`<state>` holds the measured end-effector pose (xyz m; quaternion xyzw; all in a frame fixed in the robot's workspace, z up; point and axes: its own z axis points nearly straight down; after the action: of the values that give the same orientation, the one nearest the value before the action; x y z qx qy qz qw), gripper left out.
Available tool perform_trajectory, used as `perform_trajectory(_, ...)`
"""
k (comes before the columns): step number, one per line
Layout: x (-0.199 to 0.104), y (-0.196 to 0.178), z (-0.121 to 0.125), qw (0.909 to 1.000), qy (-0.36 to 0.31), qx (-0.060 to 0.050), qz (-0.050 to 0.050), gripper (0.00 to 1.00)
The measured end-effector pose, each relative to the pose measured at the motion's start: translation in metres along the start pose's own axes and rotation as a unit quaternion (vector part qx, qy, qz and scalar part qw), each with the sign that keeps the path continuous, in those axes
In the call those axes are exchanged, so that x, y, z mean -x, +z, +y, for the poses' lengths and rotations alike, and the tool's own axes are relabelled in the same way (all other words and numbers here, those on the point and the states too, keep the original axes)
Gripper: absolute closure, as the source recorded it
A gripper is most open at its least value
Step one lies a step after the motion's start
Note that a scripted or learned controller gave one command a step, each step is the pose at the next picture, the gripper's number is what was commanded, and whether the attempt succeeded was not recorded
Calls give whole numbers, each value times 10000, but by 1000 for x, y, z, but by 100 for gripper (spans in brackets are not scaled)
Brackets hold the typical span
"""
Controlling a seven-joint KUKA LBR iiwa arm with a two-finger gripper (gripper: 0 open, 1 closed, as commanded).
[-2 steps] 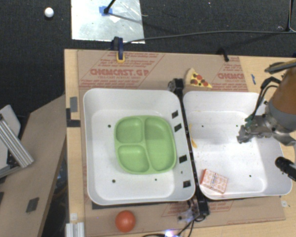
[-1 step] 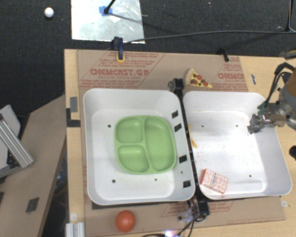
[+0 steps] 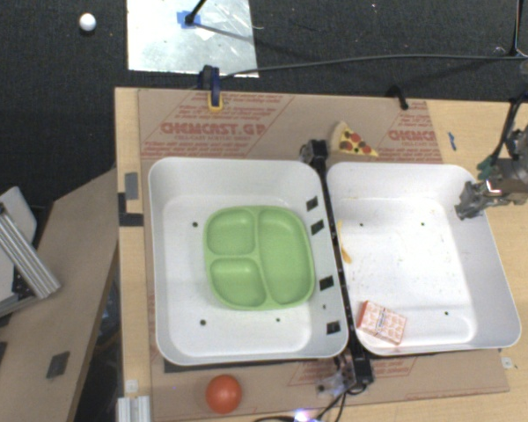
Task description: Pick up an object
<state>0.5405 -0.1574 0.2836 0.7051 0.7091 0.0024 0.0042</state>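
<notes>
Your gripper (image 3: 472,202) sits at the far right of the scene, just over the right rim of the right bin (image 3: 497,275), and from this slant you cannot tell how it is set — the metal parts blur together there. Nothing shows in its grasp. Move inward from it and you cross bare white floor until you reach the small red-and-white packet (image 3: 383,322), lying flat in the near-left part of that same bin, well apart from your gripper. Next over, past the black clips on the shared rim, the left bin (image 3: 172,236) holds a green divided tray (image 3: 259,257) — three compartments, sitting about in the middle. Outside the bins, a toy pizza slice (image 3: 353,140) rests on the brown board just beyond the far rims, near where the two bins meet. On the near side, an orange-red ball (image 3: 223,393) sits on the board just in front of the left bin. Far off at the top left, a small white ball (image 3: 88,22) lies on the dark cloth, beside a shiny sheet (image 3: 190,26).
</notes>
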Motion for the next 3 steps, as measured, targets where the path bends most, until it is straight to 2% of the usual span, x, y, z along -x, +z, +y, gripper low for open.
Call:
perform_trajectory(1,-49,0,-8,10000,-17,-34,18,100)
perform_trajectory(3,-134,21,-10,10000,-14,-35,20,100)
